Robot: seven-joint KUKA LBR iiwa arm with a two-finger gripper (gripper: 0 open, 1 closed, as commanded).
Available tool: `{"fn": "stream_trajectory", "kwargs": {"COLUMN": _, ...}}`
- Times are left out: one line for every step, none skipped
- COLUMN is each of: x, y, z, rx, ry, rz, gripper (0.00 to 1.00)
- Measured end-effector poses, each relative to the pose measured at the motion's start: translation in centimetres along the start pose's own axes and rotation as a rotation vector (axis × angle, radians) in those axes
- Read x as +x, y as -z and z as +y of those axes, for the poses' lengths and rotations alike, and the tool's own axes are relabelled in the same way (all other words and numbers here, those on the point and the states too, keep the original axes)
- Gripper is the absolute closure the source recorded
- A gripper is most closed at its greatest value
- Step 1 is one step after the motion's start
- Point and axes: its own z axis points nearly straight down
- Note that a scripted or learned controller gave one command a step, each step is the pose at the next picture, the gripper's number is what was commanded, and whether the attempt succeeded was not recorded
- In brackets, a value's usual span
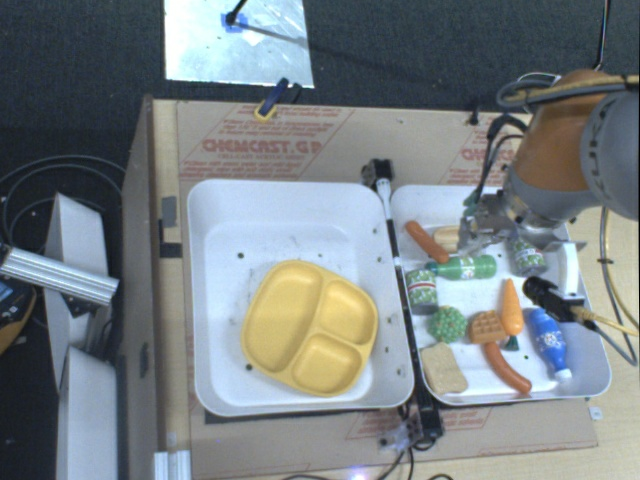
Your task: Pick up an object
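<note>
Bottle (466,266), green with white label, lies below fingers (478,220).

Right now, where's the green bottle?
In the right bin, near its middle toward the back, the green bottle lies on its side, between the sausage behind it and the small can at its left.

- The tray (310,331) lay in the left bin (215,298).
- Right of that bin, the other bin (590,368) held the bottle (466,266), waffle (487,326) and bread (444,368).
</note>
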Motion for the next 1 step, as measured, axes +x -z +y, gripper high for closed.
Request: {"fn": "stream_trajectory", "kwargs": {"x": 0.53, "y": -6.18, "z": 4.07, "rx": 0.003, "ry": 0.002, "rz": 0.001, "gripper": 0.00}}
